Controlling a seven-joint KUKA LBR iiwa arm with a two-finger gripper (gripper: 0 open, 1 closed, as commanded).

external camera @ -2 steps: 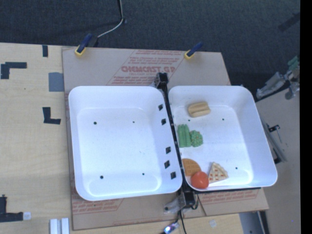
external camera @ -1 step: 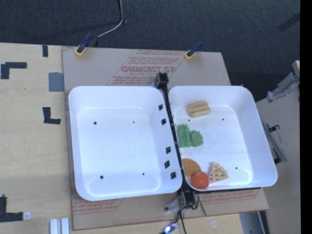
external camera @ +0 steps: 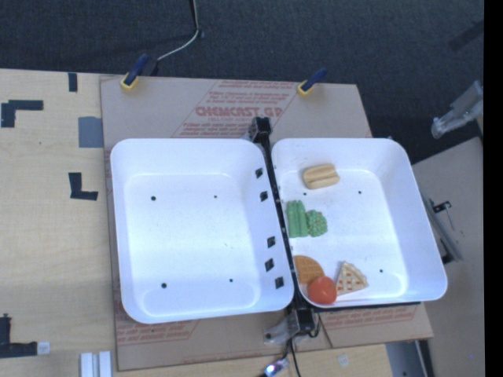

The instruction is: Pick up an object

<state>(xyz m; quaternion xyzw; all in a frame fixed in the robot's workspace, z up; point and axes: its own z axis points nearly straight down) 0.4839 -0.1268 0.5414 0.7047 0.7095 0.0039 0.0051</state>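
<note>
Right bin [external camera: 412,181] holds all five candidates; left bin [external camera: 124,210] sits touching it along the centre divider; both rest on a printed cardboard sheet [external camera: 228,108] held by two clamps [external camera: 135,72].

A pale grey blurred shape [external camera: 457,116] at the right edge is probably the arm's end, well apart from the bins; whether the gripper is released or clenched cannot be told; nothing is seen held.

Step in hand, as I judge it: choose a target and approach from above. Best pick looks like the tan bun [external camera: 321,176]; it lies alone near the bin's far wall, with free floor on every side, so a straight descent across its short axis should do. The green toy vegetable [external camera: 304,220] is next; it is just beside the divider, so close across its width, away from the wall.

Avoid the near corner cluster: the orange disc [external camera: 305,267], the red tomato [external camera: 321,290] and the waffle wedge [external camera: 351,277] touch or nearly touch, and the tomato sits against the rim; a grasp there risks a nudge or a double catch.

Materials, judged: toys look like smooth moulded plastic; bun is rounded and oblong; vegetable is bumpy; tomato is round, glossy and likely to roll; wedge is flat, triangular and gridded; disc is flat and thin, hard to get under; bins are slick white plastic with rounded corners.
</note>
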